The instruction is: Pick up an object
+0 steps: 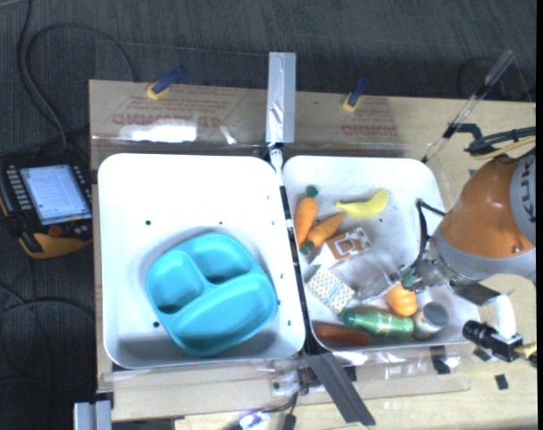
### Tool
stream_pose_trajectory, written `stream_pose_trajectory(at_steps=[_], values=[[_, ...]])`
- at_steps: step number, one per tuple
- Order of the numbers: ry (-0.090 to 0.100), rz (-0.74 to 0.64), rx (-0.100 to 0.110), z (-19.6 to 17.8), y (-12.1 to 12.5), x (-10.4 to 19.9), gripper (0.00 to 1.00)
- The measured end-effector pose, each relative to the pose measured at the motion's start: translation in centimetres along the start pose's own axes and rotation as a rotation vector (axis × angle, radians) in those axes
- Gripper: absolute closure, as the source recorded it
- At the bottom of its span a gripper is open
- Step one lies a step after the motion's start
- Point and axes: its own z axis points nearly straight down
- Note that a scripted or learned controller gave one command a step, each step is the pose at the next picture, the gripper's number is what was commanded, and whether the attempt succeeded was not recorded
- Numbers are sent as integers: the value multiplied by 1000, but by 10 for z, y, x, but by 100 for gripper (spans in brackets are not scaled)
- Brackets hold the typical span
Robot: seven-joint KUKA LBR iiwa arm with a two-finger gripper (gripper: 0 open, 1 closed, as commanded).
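Orange fruit (pixel 400 300) is crowded by the gripper (pixel 415 280) in the right bin (pixel 433 182), presumably chosen as target; grip state cannot be told.

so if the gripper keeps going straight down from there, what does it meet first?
Probably the small orange fruit right under the gripper, with the green bottle just beyond it. Depth is hard to judge from this overhead view.

arm (pixel 495 222) cut by right edge, end effector fingers hidden
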Motion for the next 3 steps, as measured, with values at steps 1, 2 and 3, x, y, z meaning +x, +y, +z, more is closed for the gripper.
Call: stream_pose_trajectory(at_steps=[1, 2, 3], values=[[3, -1, -1, -7, 2, 1, 100], [5, 94, 13, -87, 7, 35, 100], [4, 107, 14, -91, 83, 57, 100]])
